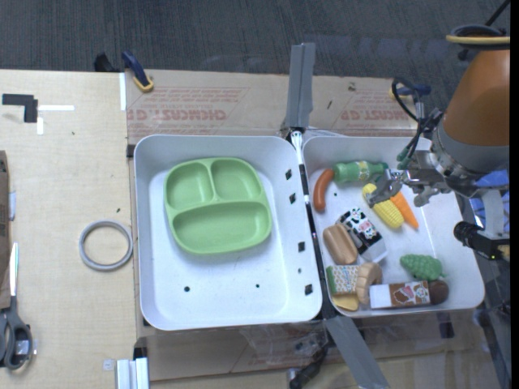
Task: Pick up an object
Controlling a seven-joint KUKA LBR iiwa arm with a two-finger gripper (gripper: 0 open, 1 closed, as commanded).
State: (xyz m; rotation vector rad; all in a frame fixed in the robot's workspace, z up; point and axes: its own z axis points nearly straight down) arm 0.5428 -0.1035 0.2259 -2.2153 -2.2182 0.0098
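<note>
Wooden bench (pixel 65 217) runs under two shallow white bins, with dark carpet beyond its far edge. On the left bin (pixel 162 298) lies a green divided plate (pixel 217 204). Right bin (pixel 462 258) holds toy food: a red sausage (pixel 323 189), a green bottle (pixel 357 171), a yellow corn cob (pixel 388 211) beside an orange carrot (pixel 407 212), a black-and-white cow-patterned carton (pixel 360 229), a hot-dog bun (pixel 339 244), a green leafy piece (pixel 422 266), and a brown packet (pixel 405 294) whose label is too small to read.

From the right the arm reaches in, its orange band (pixel 483 96) high over the bin's far right corner, wrist angled down and left. Gripper (pixel 388 187) hangs just above the corn cob's far end; I cannot tell how its fingers stand or whether they touch it.

Cardboard (pixel 211 104) behind the bins bears mirrored red print, unreadable. A tape ring (pixel 106 244) and scissors (pixel 15 331) lie on the bench at left.
</note>
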